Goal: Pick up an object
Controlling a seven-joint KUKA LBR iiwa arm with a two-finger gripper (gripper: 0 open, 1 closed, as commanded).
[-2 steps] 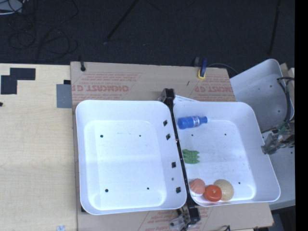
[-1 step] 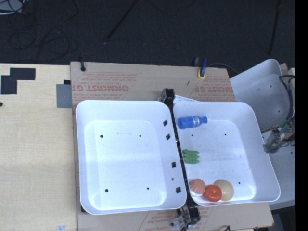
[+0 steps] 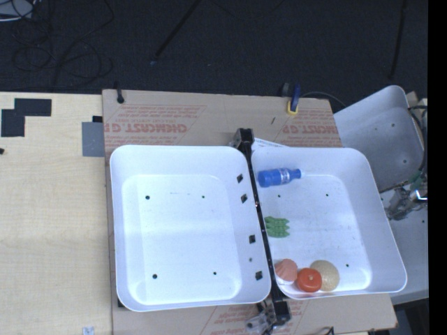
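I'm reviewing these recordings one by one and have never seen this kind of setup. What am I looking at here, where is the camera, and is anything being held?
One camera, fixed above a bench, looks down at a slant. On the bench two shallow white bins sit side by side on a cardboard sheet. The left bin shows bare white floor. The right bin holds the things to pick from: a blue bottle lying on its side near the far wall, a small green item by the divider, and three round pieces clustered at the near edge, one pink, one red-orange, one pale tan. All of them lie loose in the bin. At the right edge sits a grey metal plate with some wiring below it. The machine is a robot arm that reaches in from the right.
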